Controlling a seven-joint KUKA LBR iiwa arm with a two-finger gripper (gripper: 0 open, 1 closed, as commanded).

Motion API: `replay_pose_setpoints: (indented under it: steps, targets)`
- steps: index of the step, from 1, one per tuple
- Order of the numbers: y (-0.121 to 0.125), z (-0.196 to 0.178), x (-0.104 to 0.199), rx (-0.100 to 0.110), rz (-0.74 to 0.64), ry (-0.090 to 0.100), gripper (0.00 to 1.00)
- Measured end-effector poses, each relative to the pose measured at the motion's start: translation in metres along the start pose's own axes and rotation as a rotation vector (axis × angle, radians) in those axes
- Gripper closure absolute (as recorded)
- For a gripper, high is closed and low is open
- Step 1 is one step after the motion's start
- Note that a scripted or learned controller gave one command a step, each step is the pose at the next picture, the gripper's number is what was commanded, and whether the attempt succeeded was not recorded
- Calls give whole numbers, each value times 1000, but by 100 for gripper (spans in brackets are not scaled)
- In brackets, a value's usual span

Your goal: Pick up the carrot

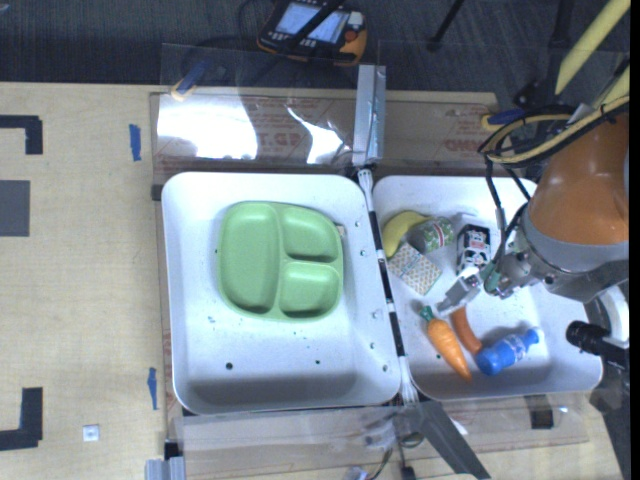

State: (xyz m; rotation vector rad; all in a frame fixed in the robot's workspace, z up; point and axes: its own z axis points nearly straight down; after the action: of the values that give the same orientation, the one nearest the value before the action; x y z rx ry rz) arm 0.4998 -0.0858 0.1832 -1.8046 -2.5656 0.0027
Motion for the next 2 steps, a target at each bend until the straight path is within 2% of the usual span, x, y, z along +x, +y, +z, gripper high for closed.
replay_pose_setpoints:
  steps: [1, 2]
  targets:
    - [-8, 0, 43, 1, -166, 0, 0]
    - [-8, 0, 42, 0, -166, 0, 0]
